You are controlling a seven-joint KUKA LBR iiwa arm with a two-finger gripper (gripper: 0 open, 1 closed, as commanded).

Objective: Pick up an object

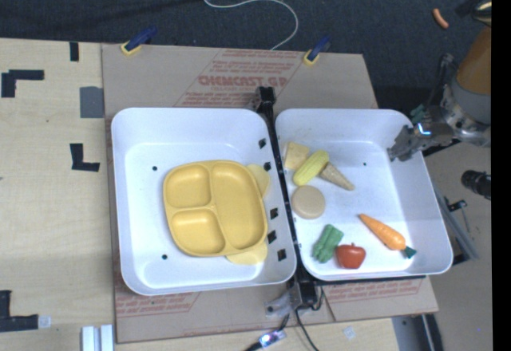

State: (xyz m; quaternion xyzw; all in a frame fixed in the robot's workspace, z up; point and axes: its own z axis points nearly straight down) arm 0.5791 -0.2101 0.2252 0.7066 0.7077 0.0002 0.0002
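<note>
Nearest the camera, the right bin (435, 218) holds the candidate objects loose on its smooth white floor: a red tomato (350, 255) touching a green pepper (326, 242), a tapered orange carrot (385, 232), then a round beige disc (308, 202), a ribbed yellow corn cob (310, 168) and a pale cone (338, 177). The left bin (140, 142) carries a glossy yellow compartment tray (214, 207). Farther back, the tool (406, 142) hangs at the right bin's far rim, apart from every object, probably staged for descent; its opening cannot be judged, and nothing is visibly held.
</note>
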